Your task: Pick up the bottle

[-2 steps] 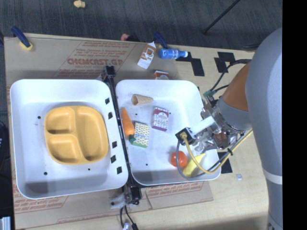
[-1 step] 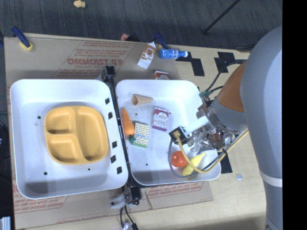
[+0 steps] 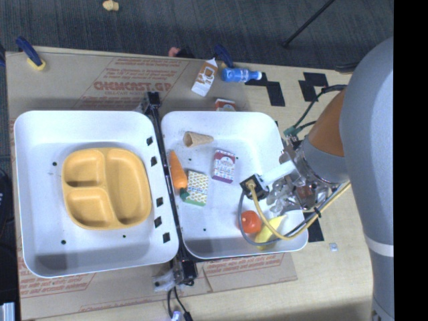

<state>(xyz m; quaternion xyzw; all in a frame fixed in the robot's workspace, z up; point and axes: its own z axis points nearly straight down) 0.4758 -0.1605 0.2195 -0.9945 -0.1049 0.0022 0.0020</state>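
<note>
A small blue bottle (image 3: pixel 239 75) lies on its side on the bench beyond the far rim of the right bin (image 3: pixel 267 122), outside both bins. My gripper (image 3: pixel 269 200) hangs low over the near right part of the right bin, well away from the bottle. Just below the gripper lie a red tomato (image 3: pixel 250 221) and a yellow piece (image 3: pixel 270 230). A yellow cable loops from the wrist around these two.
The right bin also holds a cone (image 3: pixel 197 138), a carrot (image 3: pixel 176 170), a pink carton (image 3: pixel 225 165) and a checkered packet (image 3: pixel 196 186). A yellow divided plate (image 3: pixel 105 186) sits in the left bin. A small white carton (image 3: pixel 204 77) lies next to the bottle.
</note>
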